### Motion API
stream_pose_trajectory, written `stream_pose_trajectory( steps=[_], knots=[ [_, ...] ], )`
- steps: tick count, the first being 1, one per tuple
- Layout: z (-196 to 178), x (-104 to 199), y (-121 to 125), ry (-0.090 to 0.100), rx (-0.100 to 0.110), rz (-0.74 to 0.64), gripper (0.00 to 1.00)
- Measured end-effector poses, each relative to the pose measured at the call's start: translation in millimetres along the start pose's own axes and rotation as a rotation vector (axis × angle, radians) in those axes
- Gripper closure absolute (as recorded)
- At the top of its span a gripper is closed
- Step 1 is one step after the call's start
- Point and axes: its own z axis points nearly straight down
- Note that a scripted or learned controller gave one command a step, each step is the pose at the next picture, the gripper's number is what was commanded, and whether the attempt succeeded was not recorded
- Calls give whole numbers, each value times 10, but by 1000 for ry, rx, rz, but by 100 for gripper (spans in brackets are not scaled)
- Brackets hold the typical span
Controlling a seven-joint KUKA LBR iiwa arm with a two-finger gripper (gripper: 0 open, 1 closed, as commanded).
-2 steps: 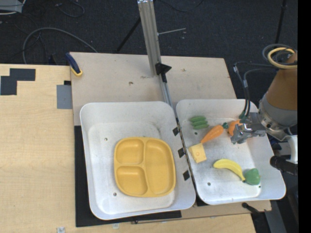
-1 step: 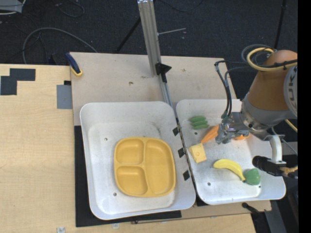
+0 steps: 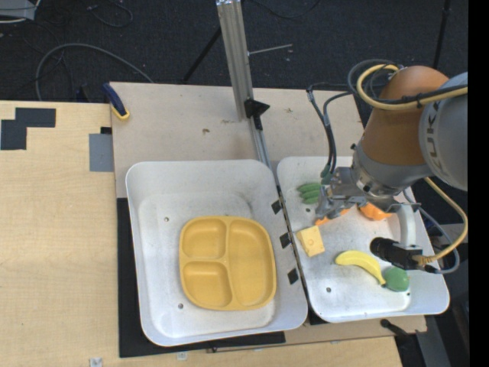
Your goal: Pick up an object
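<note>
two shallow white bins sat side by side on the bench; left bin (image 3: 153,205) carried a yellow divided plate (image 3: 228,262). at three o'clock, the arm (image 3: 401,128) hung over the right bin (image 3: 359,300), gripper (image 3: 330,203) low beside green beans (image 3: 309,192), its grip impossible to tell. below: banana (image 3: 361,264), cheese wedge (image 3: 311,241), green ball (image 3: 396,279).

Bins (image 3: 153,205): white plastic, matt, lightly scuffed. Divided plate (image 3: 228,263): yellow plastic, smooth, satin. Banana (image 3: 361,263), green pieces (image 3: 309,192): glossy plastic. Bench (image 3: 53,228): pale wood-grain. Upright rail (image 3: 235,52): brushed metal. Wrist band (image 3: 397,121): glossy orange.
</note>
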Motion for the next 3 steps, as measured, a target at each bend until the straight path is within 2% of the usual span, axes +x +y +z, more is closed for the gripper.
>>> stream_pose_trajectory(
  steps=[1, 3],
  knots=[
    [42, 605, 124, 0, 2, 0, 100],
    [-23, 1553, 468, -1, 1, 1, 100]
  ],
)
